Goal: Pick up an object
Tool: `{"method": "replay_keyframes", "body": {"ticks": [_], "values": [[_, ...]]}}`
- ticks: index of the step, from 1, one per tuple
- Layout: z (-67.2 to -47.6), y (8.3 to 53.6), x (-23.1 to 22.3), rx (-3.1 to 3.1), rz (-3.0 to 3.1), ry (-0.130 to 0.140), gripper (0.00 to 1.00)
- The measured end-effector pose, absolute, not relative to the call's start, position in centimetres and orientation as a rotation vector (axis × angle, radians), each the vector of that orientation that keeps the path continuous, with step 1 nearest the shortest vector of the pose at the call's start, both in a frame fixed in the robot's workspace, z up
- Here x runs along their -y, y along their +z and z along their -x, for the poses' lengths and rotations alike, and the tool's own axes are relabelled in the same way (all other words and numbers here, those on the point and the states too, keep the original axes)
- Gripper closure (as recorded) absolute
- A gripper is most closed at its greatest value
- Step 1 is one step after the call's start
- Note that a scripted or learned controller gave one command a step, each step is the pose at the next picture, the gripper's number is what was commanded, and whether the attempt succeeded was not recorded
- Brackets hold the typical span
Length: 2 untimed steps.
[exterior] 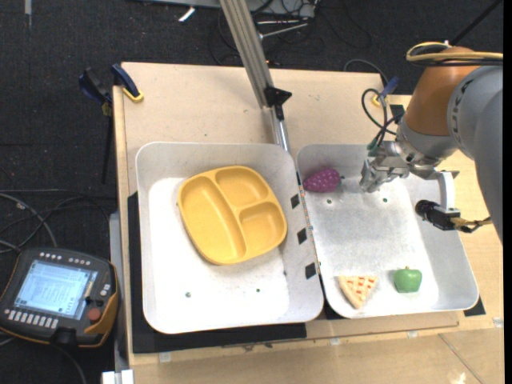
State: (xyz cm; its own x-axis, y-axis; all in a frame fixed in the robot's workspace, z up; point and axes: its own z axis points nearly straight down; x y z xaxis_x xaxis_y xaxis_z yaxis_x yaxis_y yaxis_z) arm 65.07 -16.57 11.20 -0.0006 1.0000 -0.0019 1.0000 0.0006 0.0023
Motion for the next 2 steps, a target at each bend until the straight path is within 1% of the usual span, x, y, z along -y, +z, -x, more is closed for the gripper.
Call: {"method": "replay_keyframes", "body": {"ticks": [1, 2], "values": [[-65.5, 16.8, 17.5, -2.217, -2.217, 0.005, 1.00], [-65.7, 22.2, 16.4, -2.221, -2.213, 0.007, 1.00]]}}
